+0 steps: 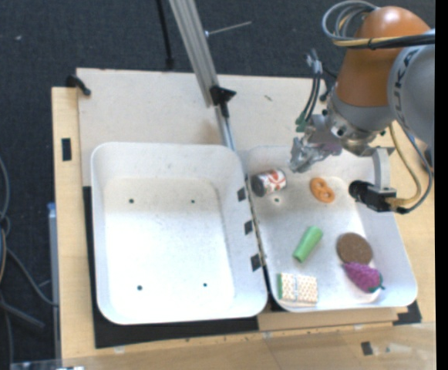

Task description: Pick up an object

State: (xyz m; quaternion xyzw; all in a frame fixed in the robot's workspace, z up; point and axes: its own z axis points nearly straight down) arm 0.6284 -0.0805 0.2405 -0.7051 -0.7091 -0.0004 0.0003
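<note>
Here the grey arm with its glossy orange band reaches in over the far right corner of the right bin (405, 284), a shallow white tray with rounded corners. Its gripper (308, 156), a cluster of dull metal, hangs above the far edge of that bin; whether it is open or closed cannot be told, and nothing shows in its grasp.

Just below it, near the bin's far left corner, lies a small red-and-white cylinder (271, 180) on its side. Beside that, toward the middle, sits an orange pretzel-shaped piece (322, 190). A smooth green cylinder (308, 243) lies tilted at the centre. A flat brown disc (354, 247) rests toward the right edge, touching a fuzzy magenta lump (362, 275) nearer the front. A pale waffle-textured block (298, 287) lies at the front left corner.

The left bin (108, 230) is speckled white.
</note>
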